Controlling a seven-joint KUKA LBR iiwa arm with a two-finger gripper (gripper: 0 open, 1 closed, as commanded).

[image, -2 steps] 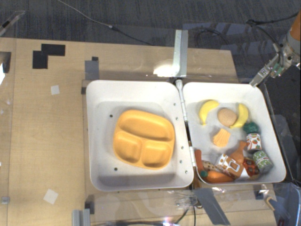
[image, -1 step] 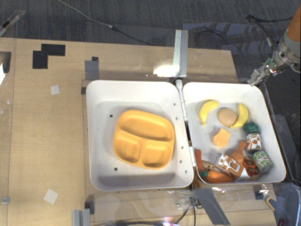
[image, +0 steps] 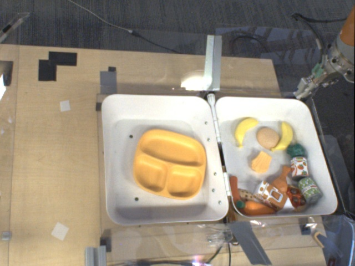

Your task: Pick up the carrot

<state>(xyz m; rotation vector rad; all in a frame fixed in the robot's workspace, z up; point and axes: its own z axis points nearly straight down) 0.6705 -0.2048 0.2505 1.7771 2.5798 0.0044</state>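
A wooden surface (image: 66,165) is carrying two bins; the carrot (image: 256,207) is lying at six o'clock in the right bin (image: 319,132), wedged among clutter. The end effector (image: 308,86), spread impossible to tell, is hovering at one o'clock and should be descending steeply.

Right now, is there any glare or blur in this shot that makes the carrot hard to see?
Camera view: a bright glare patch sits on the bench above the bins, away from the carrot; the carrot lies among crowded toys at the right bin's front edge, soft and partly covered; the end effector at upper right is small and blurred.
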